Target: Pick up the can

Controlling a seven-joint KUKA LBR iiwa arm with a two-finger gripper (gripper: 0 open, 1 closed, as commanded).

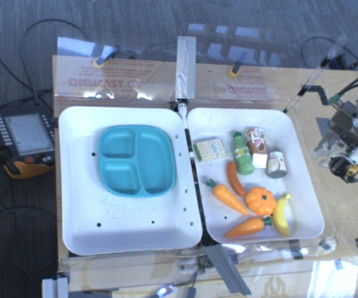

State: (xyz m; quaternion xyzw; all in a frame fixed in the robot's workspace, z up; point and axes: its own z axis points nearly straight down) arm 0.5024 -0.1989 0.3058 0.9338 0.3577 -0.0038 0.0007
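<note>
A small can (276, 164) with a red and white label and silvery ends lies in the right bin (303, 185), toward its right wall. A white cube (260, 161) touches its left side. A second can-like container (255, 139) with a brown and red label stands just behind, at the far side of the same bin. A green bottle (242, 154) lies left of the cube.
The right bin also holds a patterned box (209, 149), three carrots (229, 196) (246, 227) (235, 177), a pumpkin (260, 200) and a banana (282, 215). A blue divided plate (135, 160) sits in the left bin (79, 216). Cables and fixtures (344, 141) stand right of the bins.
</note>
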